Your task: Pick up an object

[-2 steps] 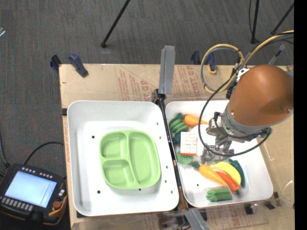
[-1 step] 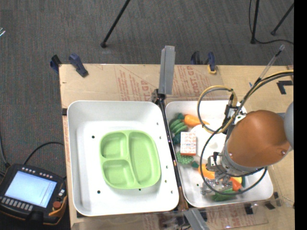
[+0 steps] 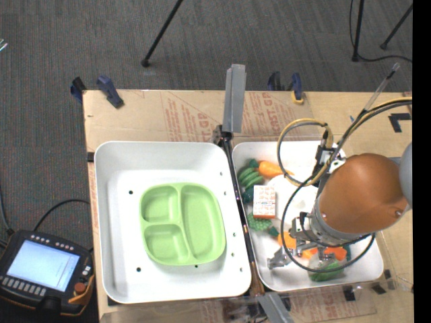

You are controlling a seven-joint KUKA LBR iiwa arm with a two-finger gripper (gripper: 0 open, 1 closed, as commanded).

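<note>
The robot's metal jaws (image 3: 291, 253) are down low in the right shallow white bin (image 3: 372, 269), at five o'clock, among small orange and green toys (image 3: 328, 261). I cannot tell if they grip anything. Nothing looks lifted yet.

A green divided plate (image 3: 182, 223) lies in the left bin (image 3: 108, 180) — a teach pendant (image 3: 44, 269) sits on the floor.

Grey carpet floor (image 3: 81, 25) surrounds a cardboard-topped bench (image 3: 168, 113) and tripod legs (image 3: 165, 22).
</note>
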